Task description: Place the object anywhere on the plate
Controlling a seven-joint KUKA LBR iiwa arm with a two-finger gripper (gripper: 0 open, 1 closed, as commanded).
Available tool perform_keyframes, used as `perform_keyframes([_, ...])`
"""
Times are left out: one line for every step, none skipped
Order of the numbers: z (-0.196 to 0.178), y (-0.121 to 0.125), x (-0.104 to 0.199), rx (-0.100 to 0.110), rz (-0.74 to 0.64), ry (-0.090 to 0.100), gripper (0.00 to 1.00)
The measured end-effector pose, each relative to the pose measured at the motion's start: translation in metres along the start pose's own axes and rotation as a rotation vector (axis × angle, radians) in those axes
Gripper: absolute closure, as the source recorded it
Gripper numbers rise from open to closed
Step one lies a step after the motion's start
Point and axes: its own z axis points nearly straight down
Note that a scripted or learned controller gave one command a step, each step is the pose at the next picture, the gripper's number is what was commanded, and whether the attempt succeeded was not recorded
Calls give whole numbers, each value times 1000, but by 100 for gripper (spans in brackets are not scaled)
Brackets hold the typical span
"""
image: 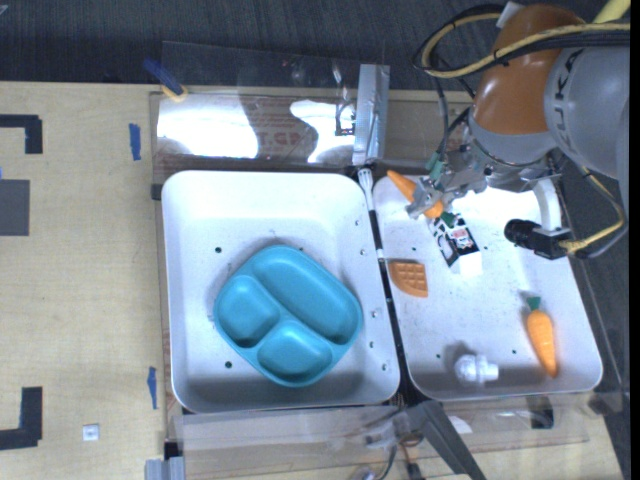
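Near the right bin's upper-left corner, the jaws of the grey two-finger gripper (436, 194) stand over a small orange carrot-shaped plastic piece (404, 184); whether they grip it I cannot tell. It looks light, stiff, slick — best pinched mid-body. Blue divided plastic plate (288, 313) sits in the left bin

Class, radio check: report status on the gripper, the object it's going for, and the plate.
Gripper low in right bin, at small orange piece; grasp unconfirmed. Blue plate in left bin, nothing on it. Waffle, carrot lie apart.
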Motion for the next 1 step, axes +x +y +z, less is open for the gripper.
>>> perform_keyframes([1, -96, 88, 3, -317, 0, 100])
